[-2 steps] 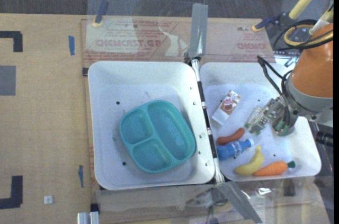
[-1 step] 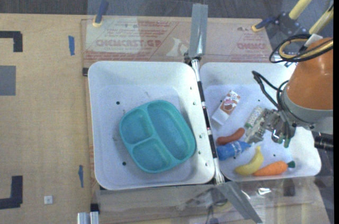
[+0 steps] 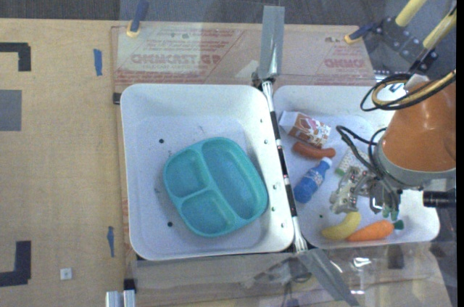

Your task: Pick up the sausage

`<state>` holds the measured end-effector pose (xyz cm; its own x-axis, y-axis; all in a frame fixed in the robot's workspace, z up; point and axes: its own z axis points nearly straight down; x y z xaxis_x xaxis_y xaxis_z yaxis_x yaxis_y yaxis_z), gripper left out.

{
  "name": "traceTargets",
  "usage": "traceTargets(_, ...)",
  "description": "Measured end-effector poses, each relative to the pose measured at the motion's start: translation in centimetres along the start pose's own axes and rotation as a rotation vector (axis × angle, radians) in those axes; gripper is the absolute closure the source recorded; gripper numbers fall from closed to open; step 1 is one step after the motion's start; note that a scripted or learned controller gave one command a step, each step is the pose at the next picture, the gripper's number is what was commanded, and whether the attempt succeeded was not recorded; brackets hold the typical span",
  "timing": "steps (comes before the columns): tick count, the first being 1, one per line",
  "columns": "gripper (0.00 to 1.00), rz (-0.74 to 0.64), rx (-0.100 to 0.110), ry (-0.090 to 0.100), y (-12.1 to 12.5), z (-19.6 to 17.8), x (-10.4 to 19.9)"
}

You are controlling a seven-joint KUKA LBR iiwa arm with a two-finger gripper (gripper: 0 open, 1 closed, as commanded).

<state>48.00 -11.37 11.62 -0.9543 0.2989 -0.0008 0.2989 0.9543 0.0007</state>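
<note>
Right now, nearest to the camera in the right bin [image 3: 428, 229], a carrot [image 3: 371, 231] and a banana [image 3: 341, 226] lie side by side close to the front wall. Just above them hangs the gripper [image 3: 349, 191], at the end of the grey arm with its orange band [image 3: 424, 131]. The tip is a blur of metal parts and cables, so I cannot tell how the pincer stands, and I see nothing clearly held in it.

A little further, to the left of the gripper, a blue bottle [image 3: 310, 181] lies tilted, near the divider between the two bins. Beyond the bottle lies the sausage [image 3: 314, 150], a small red-orange piece on the bin floor, just in front of a small carton [image 3: 310, 129] and almost touching it. The sausage is apart from the gripper, up and to the left of it.

In the left bin [image 3: 145, 117] rests a teal tray [image 3: 214, 186] with three compartments.

I judge that the step in hand is the approach: the sausage is not yet grasped. The next move calls for bringing the gripper toward the back left, over the sausage, turning it across the short width of the sausage, and coming down without pushing the carton or the bottle.
</note>
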Motion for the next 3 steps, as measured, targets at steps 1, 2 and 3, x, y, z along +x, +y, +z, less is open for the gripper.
traceTargets(1, 0.0, 0.0, 0.0, 0.0, 0.0, 0.0, 0.0)
traceTargets(2, 0.0, -0.174, 0.001, -0.006, 2.5, 2.7, -2.0)
traceTargets(3, 0.0, -0.138, -0.002, -0.013, 4.4, 2.7, -6.9)
